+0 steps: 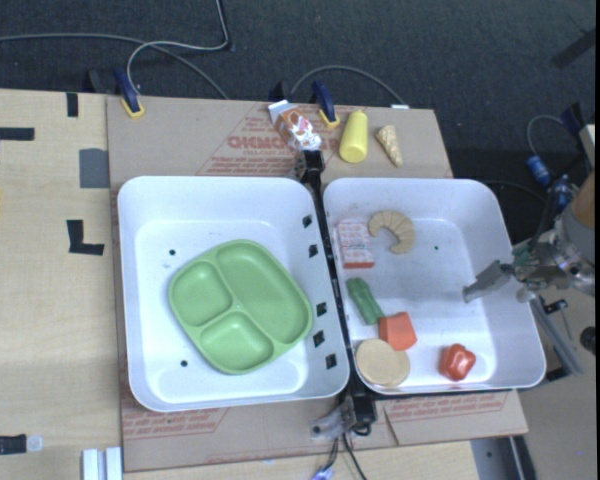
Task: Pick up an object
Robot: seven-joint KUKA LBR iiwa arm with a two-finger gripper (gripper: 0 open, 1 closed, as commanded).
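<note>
Nearest me, along the right bin's (480,200) front edge, I see a round tan biscuit (383,363) and a red pepper (457,361), with an orange block (397,330) and a green pod (364,299) just behind. Further back lie a croissant (392,228) and a small printed packet (354,243). The gripper (485,280) hovers over the right side of that bin, apart from all of them; I cannot tell how it is set. The left bin (140,218) holds a green divided plate (240,305).
</note>
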